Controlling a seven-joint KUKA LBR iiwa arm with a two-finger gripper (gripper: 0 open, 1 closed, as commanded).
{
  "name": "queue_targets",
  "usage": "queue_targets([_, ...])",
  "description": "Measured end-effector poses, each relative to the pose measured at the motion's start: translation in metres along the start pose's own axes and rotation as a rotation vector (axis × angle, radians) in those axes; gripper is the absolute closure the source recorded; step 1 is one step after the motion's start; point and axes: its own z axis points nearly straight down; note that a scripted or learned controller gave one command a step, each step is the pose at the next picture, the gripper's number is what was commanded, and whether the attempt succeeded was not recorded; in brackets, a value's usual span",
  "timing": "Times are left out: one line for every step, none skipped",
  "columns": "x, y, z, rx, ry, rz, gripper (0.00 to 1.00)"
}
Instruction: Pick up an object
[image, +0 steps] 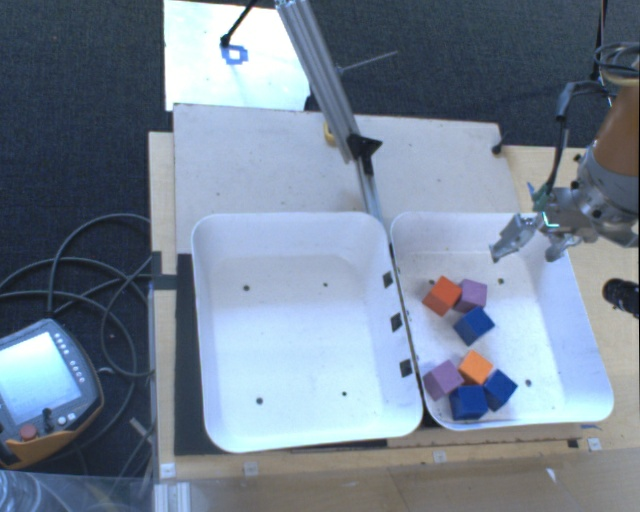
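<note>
Overhead, the gripper (533, 240) was seen at about two o'clock over the right bin (570, 330), its fingers (510, 241) spread apart with nothing between them. Seven cubes were found in that bin. An orange cube (441, 295), a purple cube (472, 294) and a blue cube (474, 325) were grouped near its middle, at seven o'clock from the gripper and well apart from it. Four more cubes (470, 384) were clustered at the bin's six o'clock edge. The left bin (300, 330) was set just beside it.
</note>
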Motion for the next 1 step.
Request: queue_targets([-0.0001,0.0007,-0.0022,-0.004,-0.001,0.001,0.00])
